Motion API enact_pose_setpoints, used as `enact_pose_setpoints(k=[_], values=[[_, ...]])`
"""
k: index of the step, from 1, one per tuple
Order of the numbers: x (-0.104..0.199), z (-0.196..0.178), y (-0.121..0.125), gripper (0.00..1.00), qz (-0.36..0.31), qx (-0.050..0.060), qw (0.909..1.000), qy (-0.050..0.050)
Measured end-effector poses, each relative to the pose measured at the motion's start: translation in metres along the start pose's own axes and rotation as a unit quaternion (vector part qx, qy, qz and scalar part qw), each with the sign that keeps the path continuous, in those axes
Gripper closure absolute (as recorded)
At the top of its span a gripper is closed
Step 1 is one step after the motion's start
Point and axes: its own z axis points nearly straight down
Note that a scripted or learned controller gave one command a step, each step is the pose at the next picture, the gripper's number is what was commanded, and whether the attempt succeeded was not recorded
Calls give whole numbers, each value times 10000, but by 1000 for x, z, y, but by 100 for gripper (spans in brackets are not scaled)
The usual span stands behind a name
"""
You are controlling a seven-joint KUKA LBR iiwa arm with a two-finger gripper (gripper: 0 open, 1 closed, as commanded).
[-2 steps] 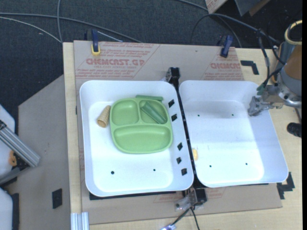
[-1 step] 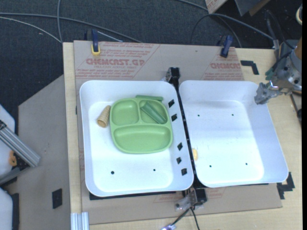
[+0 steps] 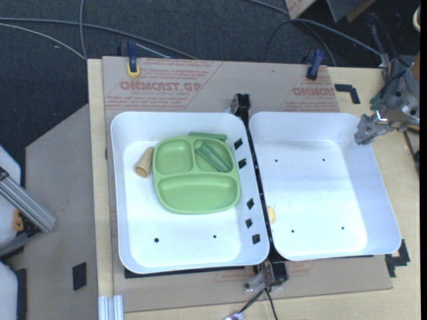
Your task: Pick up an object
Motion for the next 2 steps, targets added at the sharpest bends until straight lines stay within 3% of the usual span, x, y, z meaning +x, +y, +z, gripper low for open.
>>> enact_pose_setpoints(k=[2], values=[[97,7,20,100,-21,4,10000,10]])
